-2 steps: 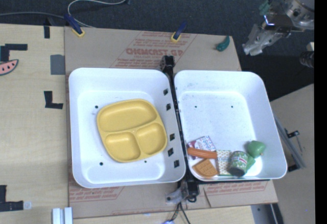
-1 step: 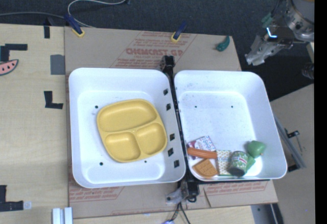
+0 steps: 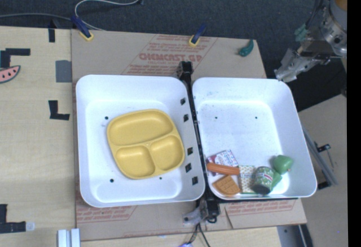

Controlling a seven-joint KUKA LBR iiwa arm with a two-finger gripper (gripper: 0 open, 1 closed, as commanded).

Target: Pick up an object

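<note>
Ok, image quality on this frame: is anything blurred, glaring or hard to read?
Camera view: lighting is even and soft, with faint shadows inside the bin walls. The yellow tray is sharp, with mild sheen. The small items in the right bin are low in detail. The gripper at the right edge is soft and pale, so its fingers are unreadable.

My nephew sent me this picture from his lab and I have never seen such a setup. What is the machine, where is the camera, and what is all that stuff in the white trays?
The camera hangs above a bench and looks down at a slant. The machine is a robot arm reaching in from the right; its gripper sits at the upper right, outside the bins, with nothing visible in it. The left bin holds a yellow divided plate. The right bin has small toys bunched in its near corner: an orange carrot-like piece, a cracker-like square, a small can, a green piece and a small packet.
</note>
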